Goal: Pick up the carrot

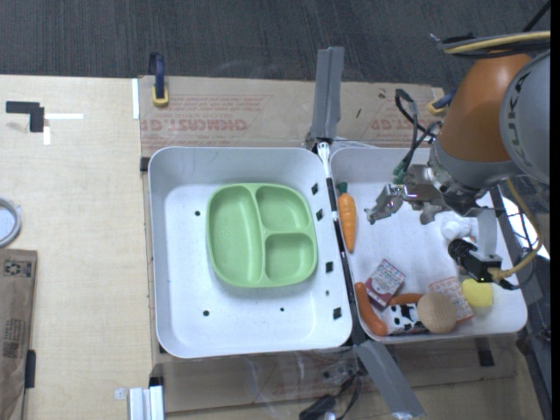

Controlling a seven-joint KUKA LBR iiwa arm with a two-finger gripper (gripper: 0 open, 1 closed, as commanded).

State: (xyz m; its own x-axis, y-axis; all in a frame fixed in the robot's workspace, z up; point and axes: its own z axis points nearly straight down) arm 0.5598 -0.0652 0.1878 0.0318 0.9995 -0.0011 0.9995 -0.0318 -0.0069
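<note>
Along the right bin's [516, 320] near edge we see a sausage [369, 310], a small packet [385, 280], a bun [438, 311] and a lemon [478, 293]. Farther back, the carrot [347, 220] lies against that bin's left wall. Just beside it, apart, our gripper [382, 206] hovers, fingers slightly parted and holding nothing. The left bin [175, 261] carries a green plate [261, 234].

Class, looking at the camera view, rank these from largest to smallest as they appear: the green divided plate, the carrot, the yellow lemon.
1. green divided plate, clearly largest.
2. carrot, long and thin.
3. yellow lemon; its area looks close to the carrot's, so this ranking is unsure.
</note>
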